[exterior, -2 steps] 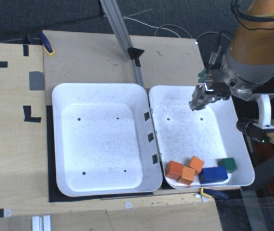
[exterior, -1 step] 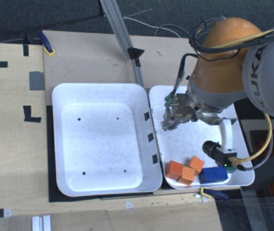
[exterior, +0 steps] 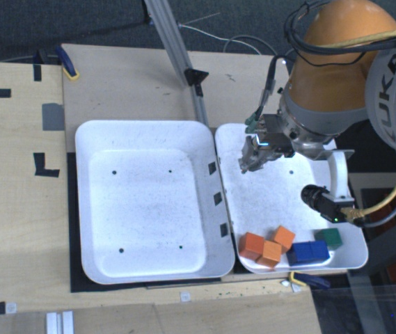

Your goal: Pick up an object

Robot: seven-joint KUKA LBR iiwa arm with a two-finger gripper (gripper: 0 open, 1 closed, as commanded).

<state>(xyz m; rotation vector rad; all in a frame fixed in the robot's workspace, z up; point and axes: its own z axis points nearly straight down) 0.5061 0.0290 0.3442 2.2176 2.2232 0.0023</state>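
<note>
Blue block (exterior: 307, 253), long axis left-right, lies at right bin's (exterior: 281, 193) near edge beside orange blocks (exterior: 267, 245) and a green one (exterior: 332, 238). Tool (exterior: 251, 160) hangs over bin's far-left part; opening too dark to tell.

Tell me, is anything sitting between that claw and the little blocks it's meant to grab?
Nothing visible does. The gripper hangs over the upper part of the right bin, and the orange blocks, blue block and green block lie clustered along the bin's near edge, with bare white bin floor between them and the gripper.
</note>
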